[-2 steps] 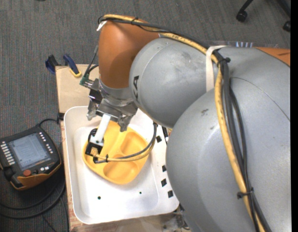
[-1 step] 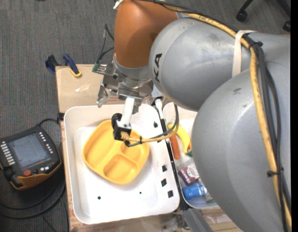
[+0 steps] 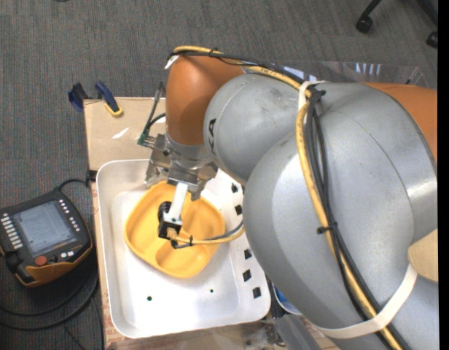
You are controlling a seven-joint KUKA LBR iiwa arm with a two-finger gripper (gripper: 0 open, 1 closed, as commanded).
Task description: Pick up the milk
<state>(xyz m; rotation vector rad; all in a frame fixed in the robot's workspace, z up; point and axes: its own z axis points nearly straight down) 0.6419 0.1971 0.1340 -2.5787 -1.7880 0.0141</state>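
My gripper (image 3: 179, 179) hangs low over the left white bin (image 3: 119, 195), just above the back of a yellow bowl (image 3: 177, 257) that lies in the bin's middle. The grey arm with its orange band (image 3: 192, 93) reaches in from the right. It covers the bowl's right edge and nearly all of the right bin.
A teach pendant (image 3: 41, 233) lies on the carpet to the left of the bench. Blue-handled clamps (image 3: 93, 95) sit at the back left corner of the wooden bench top (image 3: 122, 133). The front of the left bin shows bare white floor (image 3: 173, 301).
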